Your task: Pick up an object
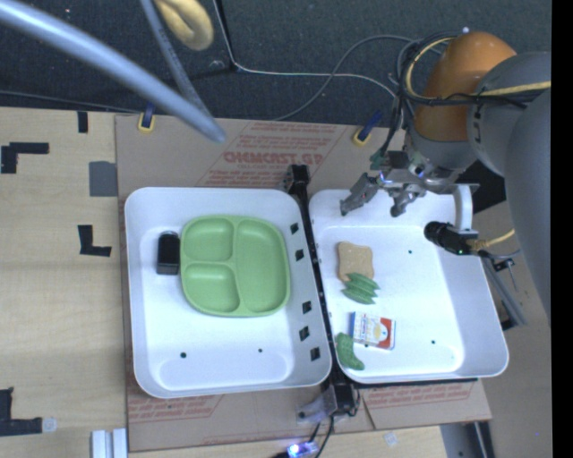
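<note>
Hovering over rt bin (466, 358) far edge, hand (379, 200) spread wide, green pod (361, 287) long axis left-right.

1. My arm (528, 116) runs off the right edge, so most of its grey body is cut away.
2. A blurred grey bar (107, 63) crosses the far left corner and leaves the frame at the top edge.
3. A tan blurred shape (183, 20) at the far edge is cut off; I cannot tell what it is.
4. The print on the small carton (372, 332) in the right bin (466, 313) is too small to read.
</note>
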`<action>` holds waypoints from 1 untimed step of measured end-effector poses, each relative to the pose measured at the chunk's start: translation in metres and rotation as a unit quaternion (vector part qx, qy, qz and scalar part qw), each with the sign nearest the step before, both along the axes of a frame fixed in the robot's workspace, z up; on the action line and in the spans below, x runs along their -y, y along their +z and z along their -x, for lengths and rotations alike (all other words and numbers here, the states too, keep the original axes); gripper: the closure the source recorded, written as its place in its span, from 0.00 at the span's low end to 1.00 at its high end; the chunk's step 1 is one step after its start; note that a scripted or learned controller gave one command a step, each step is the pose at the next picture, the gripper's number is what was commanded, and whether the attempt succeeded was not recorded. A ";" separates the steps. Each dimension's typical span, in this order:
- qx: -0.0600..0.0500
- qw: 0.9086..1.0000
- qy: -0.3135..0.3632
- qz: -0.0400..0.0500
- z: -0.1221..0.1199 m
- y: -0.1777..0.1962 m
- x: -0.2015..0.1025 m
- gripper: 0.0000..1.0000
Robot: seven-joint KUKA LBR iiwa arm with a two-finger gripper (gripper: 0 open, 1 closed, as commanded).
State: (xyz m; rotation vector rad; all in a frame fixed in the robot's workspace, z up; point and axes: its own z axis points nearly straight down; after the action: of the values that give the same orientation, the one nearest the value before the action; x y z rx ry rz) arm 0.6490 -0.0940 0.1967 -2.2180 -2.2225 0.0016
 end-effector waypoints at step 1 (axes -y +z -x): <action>-0.002 1.000 0.000 0.001 -0.007 -0.051 0.005 0.00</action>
State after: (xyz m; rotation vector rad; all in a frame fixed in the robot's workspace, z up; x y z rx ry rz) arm 0.6556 -0.0995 0.1459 -2.2179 -2.2214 0.0078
